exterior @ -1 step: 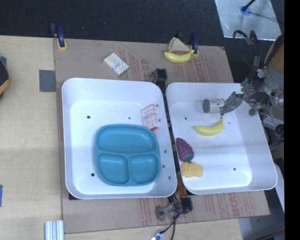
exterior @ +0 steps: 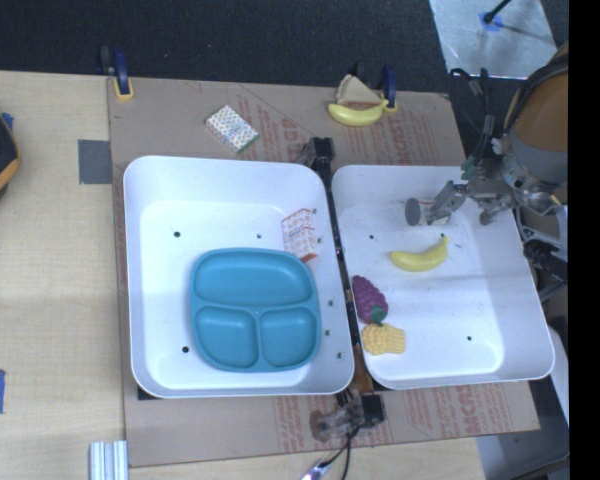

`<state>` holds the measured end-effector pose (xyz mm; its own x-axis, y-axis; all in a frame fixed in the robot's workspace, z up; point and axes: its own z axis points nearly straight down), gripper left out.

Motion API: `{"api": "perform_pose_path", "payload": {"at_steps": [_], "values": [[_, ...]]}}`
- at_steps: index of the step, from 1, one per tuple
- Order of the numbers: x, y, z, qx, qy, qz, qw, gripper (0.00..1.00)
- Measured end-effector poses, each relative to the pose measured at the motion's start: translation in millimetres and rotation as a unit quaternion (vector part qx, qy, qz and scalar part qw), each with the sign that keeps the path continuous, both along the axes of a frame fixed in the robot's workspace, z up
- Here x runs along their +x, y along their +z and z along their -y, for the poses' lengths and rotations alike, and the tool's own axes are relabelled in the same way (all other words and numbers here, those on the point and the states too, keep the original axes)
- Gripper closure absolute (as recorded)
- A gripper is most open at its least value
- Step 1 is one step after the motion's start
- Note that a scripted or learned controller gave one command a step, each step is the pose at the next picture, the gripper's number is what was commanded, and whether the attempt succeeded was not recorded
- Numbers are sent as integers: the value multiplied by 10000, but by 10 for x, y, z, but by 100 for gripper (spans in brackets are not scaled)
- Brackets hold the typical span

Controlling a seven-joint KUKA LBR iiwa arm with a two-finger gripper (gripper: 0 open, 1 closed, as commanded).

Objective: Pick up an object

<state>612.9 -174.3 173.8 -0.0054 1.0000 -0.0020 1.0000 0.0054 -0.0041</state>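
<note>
The gripper [exterior: 450,208] hovers over the upper part of the right bin [exterior: 500,358], at the right of the frame, its fingers spread apart with nothing between them. The nearest candidate is the toy banana [exterior: 420,257], lying flat and alone just below the gripper, well apart from the purple grapes [exterior: 368,298] and the yellow corn [exterior: 383,340] at the bin's lower-left wall. A good pick would likely centre over the banana's thick middle, turn the wrist so the fingers close across its narrow width, and descend straight down before closing.
</note>
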Motion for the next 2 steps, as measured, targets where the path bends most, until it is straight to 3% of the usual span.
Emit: {"api": "perform_pose_path", "payload": {"at_steps": [1,2], "values": [[429,-825,-190,3,-1,3,10000,0],[442,-697,-180,-3,14,16,10000,100]]}}
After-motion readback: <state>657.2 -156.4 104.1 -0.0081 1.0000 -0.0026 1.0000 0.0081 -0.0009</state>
